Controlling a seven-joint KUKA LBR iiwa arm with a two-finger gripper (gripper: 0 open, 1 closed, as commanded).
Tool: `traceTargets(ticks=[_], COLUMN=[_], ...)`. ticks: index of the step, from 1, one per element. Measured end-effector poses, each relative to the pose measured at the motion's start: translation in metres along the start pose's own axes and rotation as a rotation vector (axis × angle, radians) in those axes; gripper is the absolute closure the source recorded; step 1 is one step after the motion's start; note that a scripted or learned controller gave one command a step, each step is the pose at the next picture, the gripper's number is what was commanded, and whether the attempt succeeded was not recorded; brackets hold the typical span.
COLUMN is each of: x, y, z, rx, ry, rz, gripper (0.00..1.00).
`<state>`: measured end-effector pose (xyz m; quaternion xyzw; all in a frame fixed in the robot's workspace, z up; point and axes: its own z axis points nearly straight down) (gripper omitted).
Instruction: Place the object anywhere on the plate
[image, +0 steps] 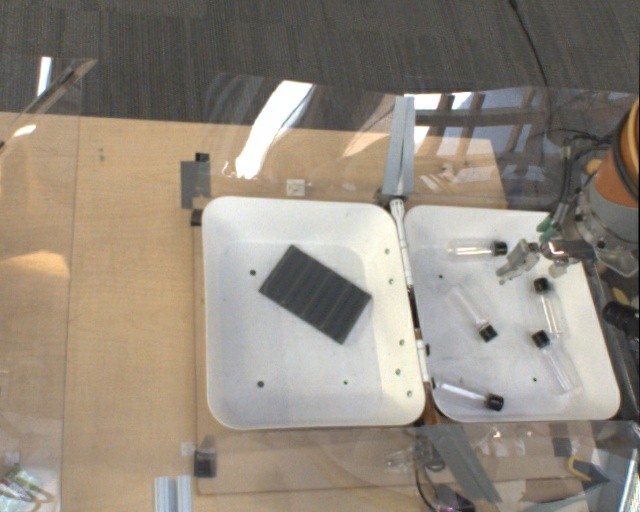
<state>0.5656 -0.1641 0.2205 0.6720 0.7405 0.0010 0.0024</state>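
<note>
A dark grey ribbed rectangular plate (315, 293) lies at a slant in the left bin (230, 390). Several clear vials with black caps lie scattered in the right bin (600, 400): one near the back (474, 247), one in the middle (470, 310), two on the right (547, 305) (557, 362) and one at the front (466, 393). My gripper (518, 260) hangs over the back right part of the right bin, just right of the back vial's cap and up-left of the nearest right-hand vial. I see no vial in its grasp.
A raised divider (410, 300) separates the two bins. The grey arm with its orange band (628, 150) and cables comes in over the right bin's back right corner. A grey post (398, 150) stands behind the bins.
</note>
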Motion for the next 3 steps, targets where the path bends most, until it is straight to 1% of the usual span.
traceTargets(ticks=[3], x=[0.0], y=[0.0], z=[0.0], rx=[0.0], ry=[0.0], rz=[0.0], gripper=[0.0])
